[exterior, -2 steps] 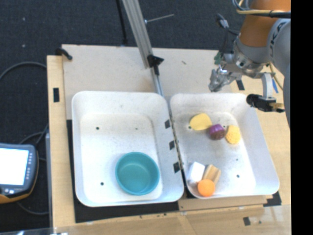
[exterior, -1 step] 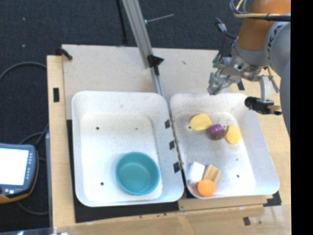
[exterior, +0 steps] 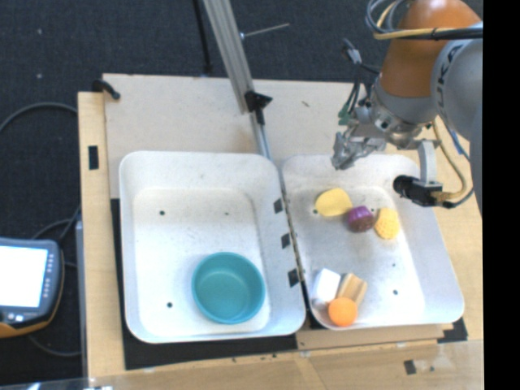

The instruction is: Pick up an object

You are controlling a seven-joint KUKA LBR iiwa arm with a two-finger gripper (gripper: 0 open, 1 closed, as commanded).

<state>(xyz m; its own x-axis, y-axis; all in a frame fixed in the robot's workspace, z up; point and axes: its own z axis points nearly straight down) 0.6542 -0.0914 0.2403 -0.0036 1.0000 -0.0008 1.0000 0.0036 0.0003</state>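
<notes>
Bench (exterior: 187,112): 2 bins. Toys were heaped in the right bin (exterior: 431,242) for picking; gripper (exterior: 348,153) was poised above, jaw state untellable.

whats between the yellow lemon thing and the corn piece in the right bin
In the camera view, a small purple object sits between the yellow lemon-shaped piece and the corn piece, close against the corn.

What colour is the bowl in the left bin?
Teal, a blue-green; the bowl shows clearly in the camera view.
</notes>
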